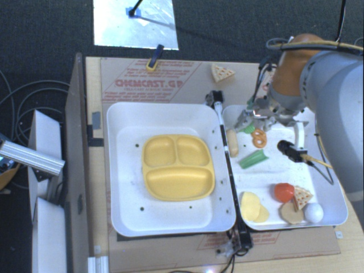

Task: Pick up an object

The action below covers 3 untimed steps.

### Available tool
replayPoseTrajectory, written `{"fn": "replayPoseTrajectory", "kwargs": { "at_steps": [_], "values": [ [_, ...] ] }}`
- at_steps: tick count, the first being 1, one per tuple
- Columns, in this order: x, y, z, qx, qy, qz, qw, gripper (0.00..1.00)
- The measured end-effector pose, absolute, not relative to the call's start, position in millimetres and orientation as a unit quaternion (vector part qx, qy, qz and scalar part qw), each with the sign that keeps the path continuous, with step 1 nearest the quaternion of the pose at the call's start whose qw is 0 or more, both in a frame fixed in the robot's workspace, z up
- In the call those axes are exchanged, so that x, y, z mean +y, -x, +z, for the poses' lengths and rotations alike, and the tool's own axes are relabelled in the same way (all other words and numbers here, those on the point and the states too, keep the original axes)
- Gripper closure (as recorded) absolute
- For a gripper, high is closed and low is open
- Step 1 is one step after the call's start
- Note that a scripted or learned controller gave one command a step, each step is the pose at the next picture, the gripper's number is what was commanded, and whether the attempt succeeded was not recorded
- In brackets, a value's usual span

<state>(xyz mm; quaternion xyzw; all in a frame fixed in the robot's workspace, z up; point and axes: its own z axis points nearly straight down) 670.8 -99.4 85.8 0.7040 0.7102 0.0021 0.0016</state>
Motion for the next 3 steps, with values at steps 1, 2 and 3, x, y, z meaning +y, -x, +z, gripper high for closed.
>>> {"fn": "replayPoseTrajectory", "kwargs": {
  "at_steps": [1,2,3],
  "values": [
    [-126,-584.9,84,0.706,-0.708,-0.002,-0.002,0.0],
    [-95,-546.2,84,0.707,-0.707,-0.0008,-0.002,0.0],
    [-139,-487.8,84,0.706,-0.708,-0.0004,-0.001,0.0]
  ]
}}
